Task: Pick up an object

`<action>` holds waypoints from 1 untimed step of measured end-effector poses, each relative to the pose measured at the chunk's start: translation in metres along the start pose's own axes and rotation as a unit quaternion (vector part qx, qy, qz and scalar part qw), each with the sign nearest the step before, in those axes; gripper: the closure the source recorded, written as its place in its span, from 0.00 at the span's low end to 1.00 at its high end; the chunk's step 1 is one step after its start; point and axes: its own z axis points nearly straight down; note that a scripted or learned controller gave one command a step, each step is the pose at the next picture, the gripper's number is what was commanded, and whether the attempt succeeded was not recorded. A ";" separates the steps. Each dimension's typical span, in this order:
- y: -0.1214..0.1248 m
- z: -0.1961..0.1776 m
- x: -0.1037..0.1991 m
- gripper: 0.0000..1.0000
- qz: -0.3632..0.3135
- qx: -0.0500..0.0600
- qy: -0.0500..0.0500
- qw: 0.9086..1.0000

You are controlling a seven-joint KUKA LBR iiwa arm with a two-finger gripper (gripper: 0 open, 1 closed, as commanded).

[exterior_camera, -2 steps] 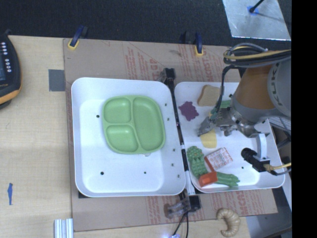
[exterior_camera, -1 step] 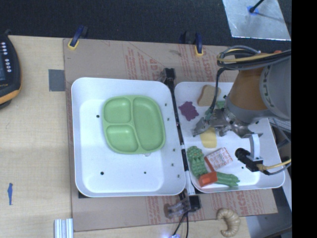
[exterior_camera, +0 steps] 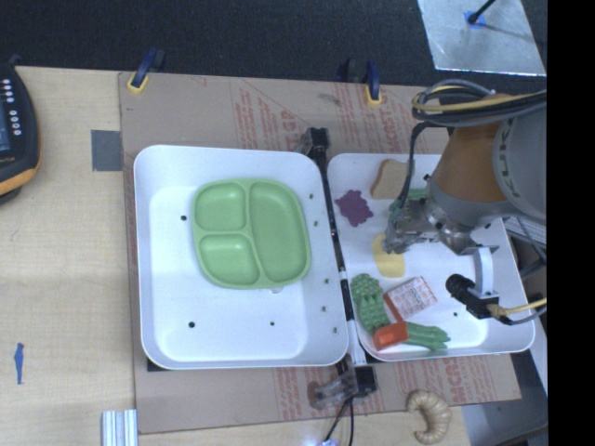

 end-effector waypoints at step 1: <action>0.000 0.000 0.000 0.00 -0.001 0.000 0.000 1.000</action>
